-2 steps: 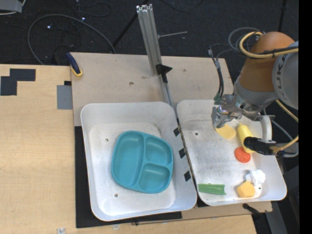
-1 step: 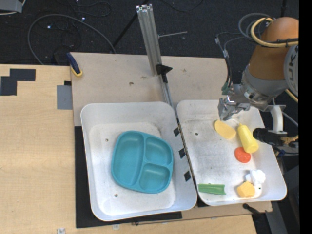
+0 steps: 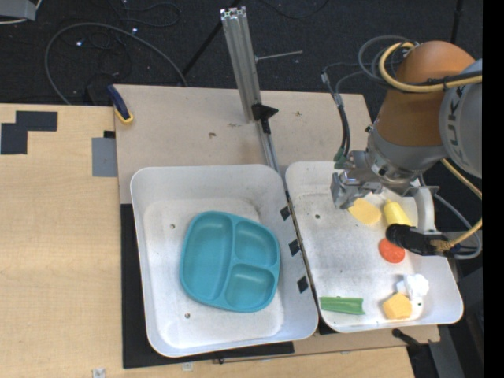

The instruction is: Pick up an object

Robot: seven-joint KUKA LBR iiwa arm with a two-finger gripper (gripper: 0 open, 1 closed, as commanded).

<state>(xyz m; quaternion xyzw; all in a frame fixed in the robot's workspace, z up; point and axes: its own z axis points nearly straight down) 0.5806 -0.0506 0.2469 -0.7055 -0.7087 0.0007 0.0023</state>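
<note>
Over the right bin: arm (image 3: 425, 93) reaches in, gripper (image 3: 346, 189) low at the bin's (image 3: 346, 305) upper part
Gripper state: cannot tell
Beside the gripper: pale yellow piece (image 3: 365, 211), yellow block (image 3: 396, 211)
Lower down: red ball (image 3: 390, 250), green strip (image 3: 342, 305), orange-yellow chunk (image 3: 398, 306), white lump (image 3: 416, 285)
Left bin (image 3: 157, 211): teal divided plate (image 3: 231, 261) lying flat

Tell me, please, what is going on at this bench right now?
The grey KUKA arm's gripper hangs low over the right white bin, beside a pale yellow block. Nothing is visibly lifted. Also in that bin: a yellow cylinder, an orange-red ball, a green bar. The left white bin holds a teal divided plate.
</note>
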